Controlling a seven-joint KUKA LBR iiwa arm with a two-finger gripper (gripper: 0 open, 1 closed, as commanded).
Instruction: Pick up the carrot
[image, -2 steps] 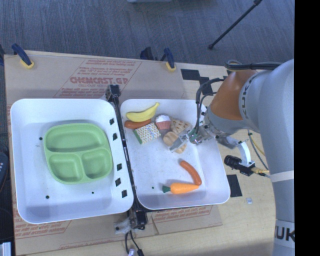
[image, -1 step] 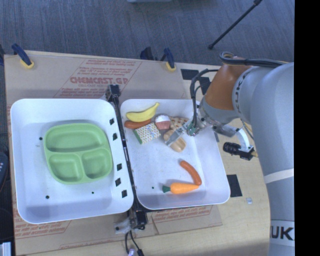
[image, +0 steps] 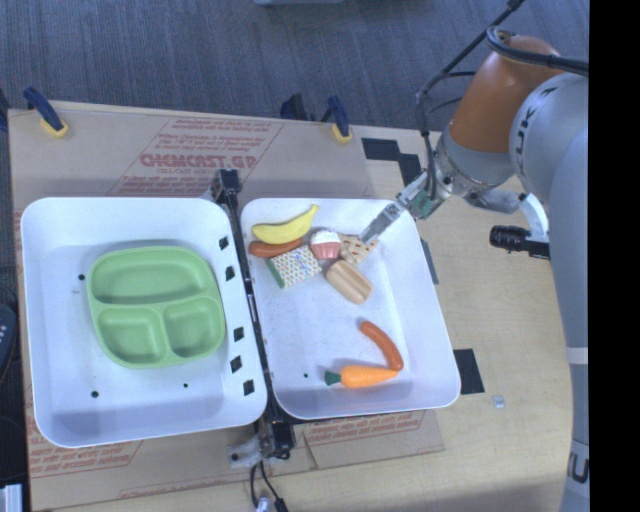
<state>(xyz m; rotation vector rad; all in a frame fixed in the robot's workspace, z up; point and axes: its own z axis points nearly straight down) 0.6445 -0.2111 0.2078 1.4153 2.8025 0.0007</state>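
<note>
The carrot (image: 364, 376) is orange with a green stub at its left end. It lies flat near the front edge of the right bin (image: 425, 300). My gripper (image: 370, 231) hangs over the bin's back right part, slanting down to the left, with its tip just above a tan waffle piece (image: 353, 248). The gripper is well behind the carrot, and nothing shows in its grasp.
A red-orange sausage (image: 382, 342) lies just behind the carrot. Near the bin's back are a banana (image: 286, 225), a red hot dog (image: 270, 248), a cupcake (image: 325, 243), a patterned block (image: 293, 267) and a bread piece (image: 348, 281). The left bin holds a green divided tray (image: 155, 303).
</note>
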